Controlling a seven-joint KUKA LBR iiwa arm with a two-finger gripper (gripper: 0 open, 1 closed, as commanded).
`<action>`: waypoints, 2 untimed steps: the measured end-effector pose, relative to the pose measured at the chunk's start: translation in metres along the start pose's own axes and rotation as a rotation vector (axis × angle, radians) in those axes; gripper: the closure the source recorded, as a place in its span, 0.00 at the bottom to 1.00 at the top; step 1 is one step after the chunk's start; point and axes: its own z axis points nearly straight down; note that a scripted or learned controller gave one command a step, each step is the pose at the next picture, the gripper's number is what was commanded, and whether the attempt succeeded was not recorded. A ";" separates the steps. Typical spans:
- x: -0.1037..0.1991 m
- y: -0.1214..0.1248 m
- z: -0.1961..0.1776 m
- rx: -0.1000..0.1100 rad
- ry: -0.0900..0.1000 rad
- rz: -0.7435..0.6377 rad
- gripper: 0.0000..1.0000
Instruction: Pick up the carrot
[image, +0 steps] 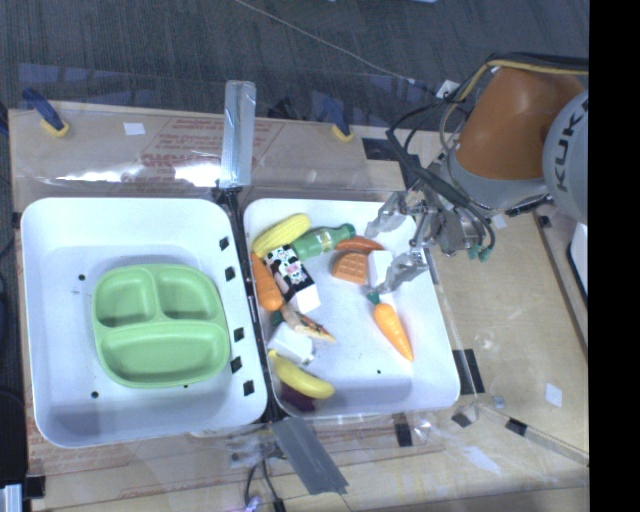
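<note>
Two bins: we see two shallow white bins side by side on the bench, the left bin (40, 300) and the right bin (430, 350).
Left bin: we find a green divided plate (158, 325) lying flat in its middle.
Carrot: we see the carrot (393, 329) on the floor of the right bin, toward its right side, lying at a slant with its green top end up and its tip pointing down and to the right.
Gripper: we see the gripper (398, 245) over the right bin's upper right part, reaching in from the right; its jaws stand apart, one finger (385, 217) higher and the other finger (402, 272) lower, with nothing between them.
Gripper and carrot: we see the lower finger's tip just above the carrot's green top; we cannot tell whether they touch.
Other things in the right bin: we see a corn cob (281, 234), a green bottle (320, 240), a banana (302, 379) near the lower edge, and an orange wedge-shaped item (351, 266) close to the gripper.
Arm: we see the grey arm with its orange band (505, 125) at upper right.
</note>
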 end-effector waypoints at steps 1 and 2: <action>0.016 -0.023 0.145 -0.001 -0.002 -0.100 0.00; 0.059 -0.022 0.145 -0.002 -0.001 -0.103 0.00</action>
